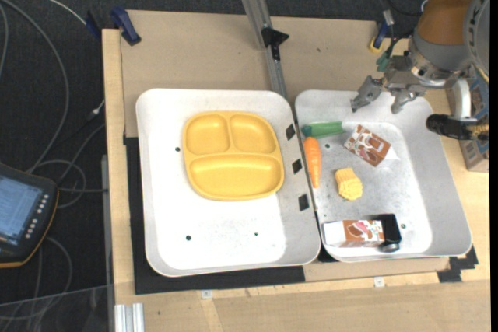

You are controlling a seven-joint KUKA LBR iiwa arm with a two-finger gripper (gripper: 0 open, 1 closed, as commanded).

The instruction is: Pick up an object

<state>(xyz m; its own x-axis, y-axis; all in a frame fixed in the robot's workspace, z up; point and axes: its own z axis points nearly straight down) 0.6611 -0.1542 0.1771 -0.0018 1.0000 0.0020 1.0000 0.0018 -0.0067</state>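
The spread, empty pincer (384, 95) is being hovered above the right bin (451, 198); the brown packet (366, 145) just below it is probably being approached, so a descent is needed.

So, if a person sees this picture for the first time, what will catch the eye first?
Probably the yellow divided plate, bright against the left white bin. Next, the orange carrot along the right bin's left edge, with a yellow corn piece beside it. Above that bin's far edge, the claw hangs open with nothing between its fingers.
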